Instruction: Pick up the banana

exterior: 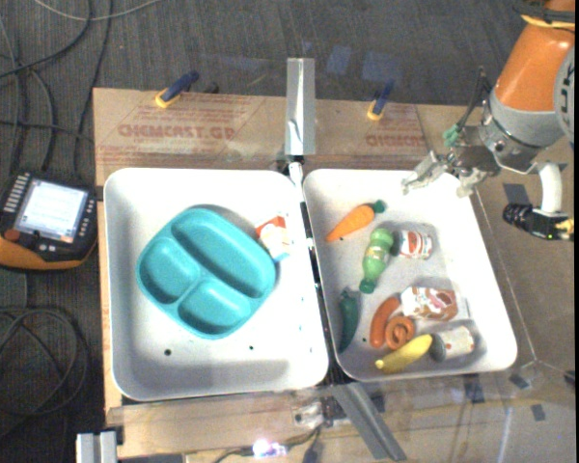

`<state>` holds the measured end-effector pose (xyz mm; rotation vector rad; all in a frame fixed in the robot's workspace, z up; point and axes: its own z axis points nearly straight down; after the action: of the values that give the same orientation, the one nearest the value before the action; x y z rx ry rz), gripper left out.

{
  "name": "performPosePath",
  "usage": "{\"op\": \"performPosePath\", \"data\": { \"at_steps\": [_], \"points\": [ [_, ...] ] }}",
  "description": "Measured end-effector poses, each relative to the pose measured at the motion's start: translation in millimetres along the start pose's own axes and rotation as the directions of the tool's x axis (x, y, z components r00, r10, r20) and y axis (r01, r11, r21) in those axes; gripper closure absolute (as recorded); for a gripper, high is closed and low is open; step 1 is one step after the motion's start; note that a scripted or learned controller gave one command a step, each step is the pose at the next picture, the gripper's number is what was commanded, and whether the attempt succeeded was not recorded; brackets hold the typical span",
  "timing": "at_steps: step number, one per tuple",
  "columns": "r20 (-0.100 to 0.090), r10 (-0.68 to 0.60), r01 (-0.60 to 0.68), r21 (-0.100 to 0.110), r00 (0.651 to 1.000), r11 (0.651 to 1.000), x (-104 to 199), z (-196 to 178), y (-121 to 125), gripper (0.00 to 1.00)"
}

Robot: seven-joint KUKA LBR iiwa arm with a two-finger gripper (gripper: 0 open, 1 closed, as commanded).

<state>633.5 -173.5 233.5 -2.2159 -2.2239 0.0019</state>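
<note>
Evidently the approach is barely begun: the grey two-finger tool (442, 170) hovers over the far rim of the right shallow white bin (493, 249), its fingers spread wide and holding nothing, well apart from the yellow plastic banana (405, 353). That banana lies at the bin's near edge, just beside a curled orange sausage (393, 324) and a small can (455, 341), so a grasp there looks crowded. An orange carrot (353, 221) shares this bin. The left white bin (135, 355) holds a teal compartment tray (206, 269).
</note>
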Motion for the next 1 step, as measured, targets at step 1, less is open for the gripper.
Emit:
{"op": "performPosePath", "data": {
  "at_steps": [1],
  "points": [
    [0.002, 0.084, -0.084, 0.000, 0.996, 0.996, 43.7, -54.0, 11.2, 0.00]
  ]
}}
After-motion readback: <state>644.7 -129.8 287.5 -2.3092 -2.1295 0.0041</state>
